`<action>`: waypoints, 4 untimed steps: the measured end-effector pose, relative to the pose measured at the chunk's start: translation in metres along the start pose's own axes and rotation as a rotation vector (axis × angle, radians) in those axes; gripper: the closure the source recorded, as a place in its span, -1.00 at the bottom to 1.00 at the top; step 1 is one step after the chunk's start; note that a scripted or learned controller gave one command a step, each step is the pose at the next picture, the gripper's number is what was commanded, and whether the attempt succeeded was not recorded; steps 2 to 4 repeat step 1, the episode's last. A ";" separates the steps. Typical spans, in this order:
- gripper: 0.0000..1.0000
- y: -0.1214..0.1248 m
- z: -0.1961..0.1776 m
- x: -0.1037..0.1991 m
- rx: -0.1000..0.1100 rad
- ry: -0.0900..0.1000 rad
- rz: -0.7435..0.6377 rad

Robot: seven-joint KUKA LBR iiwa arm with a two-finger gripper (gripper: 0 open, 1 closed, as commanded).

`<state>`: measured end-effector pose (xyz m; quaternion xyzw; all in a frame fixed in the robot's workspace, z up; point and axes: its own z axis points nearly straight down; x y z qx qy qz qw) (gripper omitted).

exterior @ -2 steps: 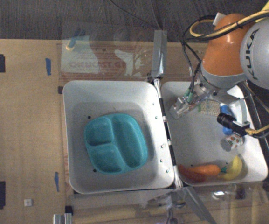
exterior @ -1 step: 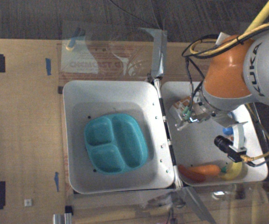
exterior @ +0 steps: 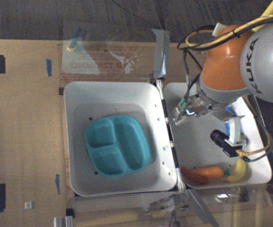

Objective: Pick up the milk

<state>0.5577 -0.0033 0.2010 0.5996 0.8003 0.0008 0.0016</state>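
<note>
The milk (exterior: 234, 128), seemingly a white-and-blue carton, lies toward the right side of the right bin (exterior: 257, 160), partly hidden under the arm's wrist. Below it in the view, a banana (exterior: 239, 170) and a carrot (exterior: 203, 173) rest along the bin's lower edge. The pincer (exterior: 187, 110) hangs over the bin's left part, well apart from the carton; I cannot tell whether it is open or closed. It should probably cross rightward, centre over the carton, then descend squarely, clear of the banana. The left bin (exterior: 79, 103) holds a teal divided plate (exterior: 117, 144).
</note>
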 end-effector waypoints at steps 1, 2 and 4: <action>1.00 0.017 -0.115 -0.054 -0.002 -0.002 -0.272; 1.00 0.017 -0.115 -0.054 -0.002 -0.002 -0.272; 1.00 0.017 -0.115 -0.054 -0.002 -0.002 -0.272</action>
